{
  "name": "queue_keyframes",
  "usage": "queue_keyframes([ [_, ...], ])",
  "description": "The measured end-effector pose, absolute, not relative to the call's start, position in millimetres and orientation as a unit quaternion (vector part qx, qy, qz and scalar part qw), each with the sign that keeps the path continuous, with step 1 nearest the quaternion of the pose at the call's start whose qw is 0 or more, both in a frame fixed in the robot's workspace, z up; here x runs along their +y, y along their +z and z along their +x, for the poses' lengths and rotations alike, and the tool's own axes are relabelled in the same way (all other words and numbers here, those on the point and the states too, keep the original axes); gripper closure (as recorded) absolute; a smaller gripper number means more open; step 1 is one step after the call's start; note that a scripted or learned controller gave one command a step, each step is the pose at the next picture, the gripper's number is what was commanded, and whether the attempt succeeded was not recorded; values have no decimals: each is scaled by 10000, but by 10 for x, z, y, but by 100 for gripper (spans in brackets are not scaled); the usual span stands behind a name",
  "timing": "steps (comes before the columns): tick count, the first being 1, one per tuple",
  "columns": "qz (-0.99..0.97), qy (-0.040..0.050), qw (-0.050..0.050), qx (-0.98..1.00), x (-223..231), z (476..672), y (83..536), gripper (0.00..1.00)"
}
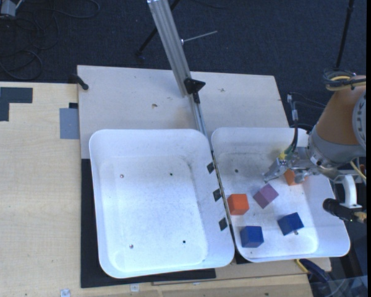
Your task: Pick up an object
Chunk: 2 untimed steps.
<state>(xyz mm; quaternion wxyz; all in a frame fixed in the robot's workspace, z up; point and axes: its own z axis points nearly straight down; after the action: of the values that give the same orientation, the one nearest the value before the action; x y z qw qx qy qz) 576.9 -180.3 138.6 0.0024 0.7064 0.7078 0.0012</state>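
My gripper (286,169) hangs low over the upper right part of the right bin (247,142), below the arm's orange band and grey wrist. A small orange block (290,178) sits right at its tip, partly hidden by it. A purple cube (265,195) lies just below and to the left of the gripper. Farther left rests an orange cube (238,203). Two blue cubes lie near the bin's front: one (251,236) at the front left, one (290,223) to its right.
The left bin (111,166) stands beside the right one, with a row of black clips (217,194) along the shared rim. A slanted aluminium rail (173,48) rises behind the bins. Black cabling and a clamp (341,210) hang by the right bin's right edge.
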Motion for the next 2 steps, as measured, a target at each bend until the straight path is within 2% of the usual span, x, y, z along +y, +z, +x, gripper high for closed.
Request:
queue_keyframes([
  [1, 7059, -3, 4, 7083, -1032, 5614, 906, 0],
  [2, 7067, -11, -14, 7075, -1058, 5609, 1011, 100],
])
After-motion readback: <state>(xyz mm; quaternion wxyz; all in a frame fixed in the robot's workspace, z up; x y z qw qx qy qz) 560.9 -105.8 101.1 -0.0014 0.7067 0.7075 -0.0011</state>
